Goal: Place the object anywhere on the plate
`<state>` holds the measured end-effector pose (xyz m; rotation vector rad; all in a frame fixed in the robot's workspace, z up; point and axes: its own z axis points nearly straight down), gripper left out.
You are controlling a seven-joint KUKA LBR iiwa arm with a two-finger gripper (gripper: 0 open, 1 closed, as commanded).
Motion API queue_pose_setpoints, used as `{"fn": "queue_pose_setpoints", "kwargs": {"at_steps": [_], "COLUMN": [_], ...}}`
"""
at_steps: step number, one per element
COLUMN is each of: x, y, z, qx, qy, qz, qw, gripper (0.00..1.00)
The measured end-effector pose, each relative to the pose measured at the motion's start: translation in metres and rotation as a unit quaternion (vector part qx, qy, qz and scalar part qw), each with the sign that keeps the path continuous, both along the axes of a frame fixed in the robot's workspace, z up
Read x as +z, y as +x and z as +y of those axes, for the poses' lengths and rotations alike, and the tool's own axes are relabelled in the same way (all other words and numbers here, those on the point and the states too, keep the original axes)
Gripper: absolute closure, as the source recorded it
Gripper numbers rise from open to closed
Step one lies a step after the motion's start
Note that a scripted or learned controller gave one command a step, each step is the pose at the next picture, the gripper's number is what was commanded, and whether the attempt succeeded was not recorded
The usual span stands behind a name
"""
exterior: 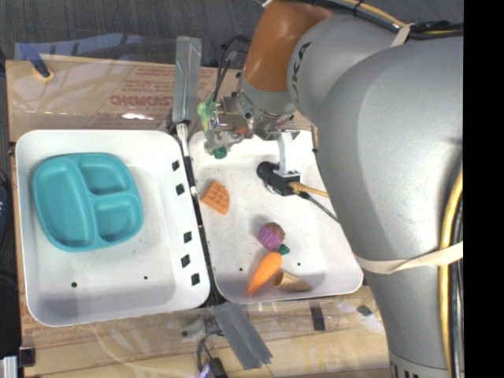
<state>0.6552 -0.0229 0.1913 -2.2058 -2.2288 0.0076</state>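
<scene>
Camera view: gripper (214, 142) hangs beyond the waffle (216, 198); its grip state I cannot tell. Pick-up seems pending; next, descend onto a toy, away from the teal plate (85, 201).

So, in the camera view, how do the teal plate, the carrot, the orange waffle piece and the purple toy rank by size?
Largest to smallest:
1. teal plate
2. carrot
3. orange waffle piece and purple toy; they look alike, so I leave them unranked.

One fixed camera looks down aslant on both white bins (47, 305).
</scene>
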Motion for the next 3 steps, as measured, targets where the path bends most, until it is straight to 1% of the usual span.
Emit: {"fn": "queue_pose_setpoints", "kwargs": {"at_steps": [1,2,3], "x": [0.007,0.045,0.188], "y": [-0.025,-0.118,-0.088], "z": [0.099,0.159,0.062], "qx": [0.003,0.002,-0.004], "qy": [0.0012,0.0003,-0.0003], "qz": [-0.001,-0.002,-0.007], "qw": [1.0,1.0,1.0], "gripper": [1.0,1.0,1.0]}}
